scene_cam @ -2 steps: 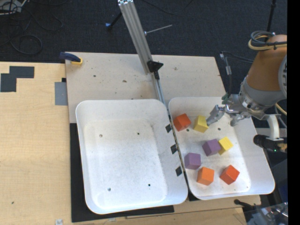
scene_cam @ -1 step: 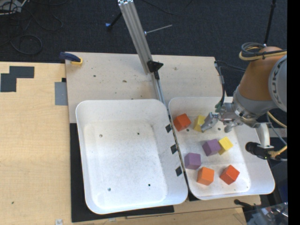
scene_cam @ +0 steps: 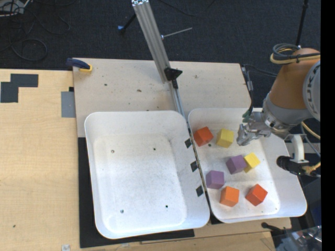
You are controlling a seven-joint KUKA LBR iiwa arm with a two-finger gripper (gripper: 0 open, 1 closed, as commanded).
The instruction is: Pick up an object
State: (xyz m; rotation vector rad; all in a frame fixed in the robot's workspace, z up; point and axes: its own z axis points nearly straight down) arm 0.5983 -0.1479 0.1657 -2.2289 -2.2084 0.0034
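Blocks (scene_cam: 225, 138) look light and stiff, best pinched on flat sides; I cannot tell the pincer's (scene_cam: 245, 136) state.

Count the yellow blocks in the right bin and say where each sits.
2. One yellow block lies near the bin's far end, right of an orange block. The other yellow block sits mid-bin, touching a purple block. The gripper may hide more.

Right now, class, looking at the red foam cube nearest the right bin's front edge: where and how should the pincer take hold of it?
Grip the red foam cube across two opposite flat side faces, coming straight down from above. It sits flat with open floor around it; the orange foam cube stands apart to its left, so fingers probably fit beside either pair of faces.
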